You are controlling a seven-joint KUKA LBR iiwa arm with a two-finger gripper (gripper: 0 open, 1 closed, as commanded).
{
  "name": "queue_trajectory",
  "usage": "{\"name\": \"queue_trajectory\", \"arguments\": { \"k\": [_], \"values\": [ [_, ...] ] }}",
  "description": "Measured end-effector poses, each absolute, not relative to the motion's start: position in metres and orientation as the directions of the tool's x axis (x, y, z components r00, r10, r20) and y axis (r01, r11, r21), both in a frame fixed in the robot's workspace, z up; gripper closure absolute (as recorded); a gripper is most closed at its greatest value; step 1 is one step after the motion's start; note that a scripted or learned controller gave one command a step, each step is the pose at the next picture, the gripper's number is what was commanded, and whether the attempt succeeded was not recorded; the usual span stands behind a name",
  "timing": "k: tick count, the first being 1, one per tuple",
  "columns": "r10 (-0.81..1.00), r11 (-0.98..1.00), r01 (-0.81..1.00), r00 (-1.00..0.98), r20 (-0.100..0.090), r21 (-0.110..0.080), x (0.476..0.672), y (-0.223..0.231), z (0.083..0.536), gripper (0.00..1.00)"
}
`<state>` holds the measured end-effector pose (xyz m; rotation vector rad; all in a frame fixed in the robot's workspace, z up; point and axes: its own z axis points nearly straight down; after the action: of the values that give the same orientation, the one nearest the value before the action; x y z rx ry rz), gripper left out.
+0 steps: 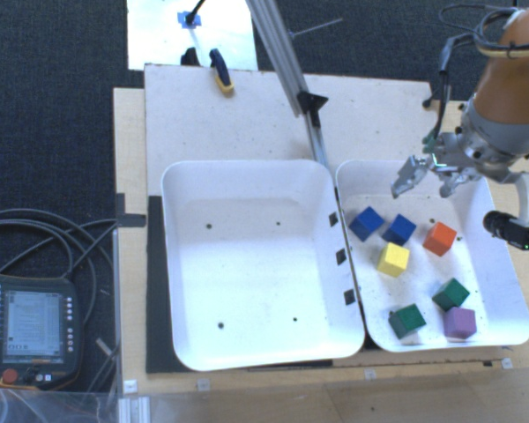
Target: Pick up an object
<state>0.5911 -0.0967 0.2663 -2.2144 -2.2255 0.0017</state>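
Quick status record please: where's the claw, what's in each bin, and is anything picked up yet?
claw: above the far end of the right bin, nothing seen between its fingers
right bin contents: two blue cubes touching, yellow cube, orange cube, two green cubes, purple cube
left bin: bare white floor
nearest to claw: blue and orange cubes

A control pendant (31,329) with cables (44,232) lies left of the bench, beside what may be clamps (220,69).
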Motion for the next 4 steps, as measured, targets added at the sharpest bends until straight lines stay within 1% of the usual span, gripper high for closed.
{"name": "queue_trajectory", "arguments": {
  "k": [1,2,3,4],
  "values": [
    [1.000,0.004,1.000,-0.004,0.000,0.002,0.592,-0.097,0.269,0.00],
    [1.000,0.001,1.000,-0.001,0.000,-0.002,0.589,-0.103,0.225,0.00],
    [1.000,0.002,1.000,-0.002,0.001,-0.004,0.590,-0.100,0.163,0.00],
    [1.000,0.001,1.000,-0.001,-0.006,0.009,0.593,-0.102,0.118,0.00]
  ]
}}
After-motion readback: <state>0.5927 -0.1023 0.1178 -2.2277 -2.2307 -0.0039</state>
